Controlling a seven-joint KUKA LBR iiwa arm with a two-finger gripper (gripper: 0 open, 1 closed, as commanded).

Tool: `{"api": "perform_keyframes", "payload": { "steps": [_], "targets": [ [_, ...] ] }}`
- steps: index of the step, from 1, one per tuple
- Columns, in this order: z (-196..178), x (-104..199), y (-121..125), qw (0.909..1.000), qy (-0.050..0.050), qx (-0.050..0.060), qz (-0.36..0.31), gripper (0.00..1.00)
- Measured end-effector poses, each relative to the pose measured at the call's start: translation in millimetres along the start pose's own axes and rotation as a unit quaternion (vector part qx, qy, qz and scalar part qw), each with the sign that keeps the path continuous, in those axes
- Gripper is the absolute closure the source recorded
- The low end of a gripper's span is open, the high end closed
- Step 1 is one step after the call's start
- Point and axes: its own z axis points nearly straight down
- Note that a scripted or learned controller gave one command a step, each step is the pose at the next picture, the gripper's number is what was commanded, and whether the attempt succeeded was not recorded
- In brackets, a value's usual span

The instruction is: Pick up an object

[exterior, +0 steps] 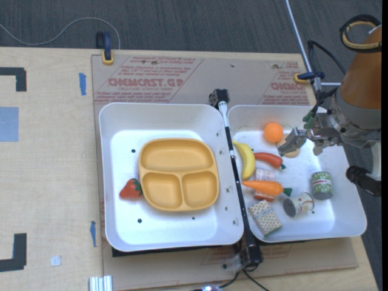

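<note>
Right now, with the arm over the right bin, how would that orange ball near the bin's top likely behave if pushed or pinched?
The orange ball looks round and smooth, so a push would probably send it rolling, perhaps toward the banana. Its curved surface may squirt out of a pinch that is off centre. It looks like a toy, so likely light.

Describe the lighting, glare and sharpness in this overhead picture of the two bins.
Camera view: bright overhead light washes out the left bin's white floor around the yellow tray; the right bin is evenly lit, with short, soft shadows under the toys; the carrot and green can look sharp, while the gripper is slightly soft.
</note>
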Motion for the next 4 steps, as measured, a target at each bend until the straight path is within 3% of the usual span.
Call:
{"api": "perform_keyframes", "payload": {
  "steps": [1, 2, 3, 4],
  "targets": [
    [145, -41, -2, 1.0, -0.001, -0.001, 0.001, 0.0],
    [157, -2, -46, 0.9999, -0.005, -0.014, 0.002, 0.0],
    [146, -3, -44, 0.9998, -0.006, -0.017, 0.002, 1.0],
    [64, 70, -49, 1.0, 0.0, -0.001, -0.001, 1.0]
  ]
}}
